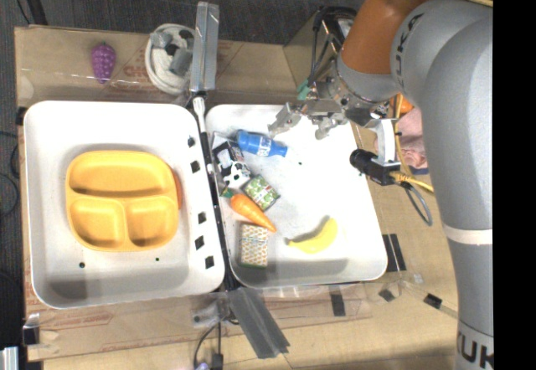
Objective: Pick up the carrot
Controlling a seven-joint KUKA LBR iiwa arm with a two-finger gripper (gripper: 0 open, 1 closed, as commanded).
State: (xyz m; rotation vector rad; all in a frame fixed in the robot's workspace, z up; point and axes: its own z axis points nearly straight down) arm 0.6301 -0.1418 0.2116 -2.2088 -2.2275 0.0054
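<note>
Claw high over the right bin, carrot not yet taken.

I saw the carrot (252, 209) lying in the right bin (352, 218), close against the wall it shares with the left bin (50, 192). A green carton (260, 192) touched the carrot's upper side, a patterned packet (254, 244) lay just below the carrot, and a banana (314, 236) lay apart to its right. Crowded so, I judged the carrot needed a narrow approach. My claw (303, 120) hung well above the carrot, beside a blue bottle (260, 144), its fingers spread apart and holding nothing.
</note>
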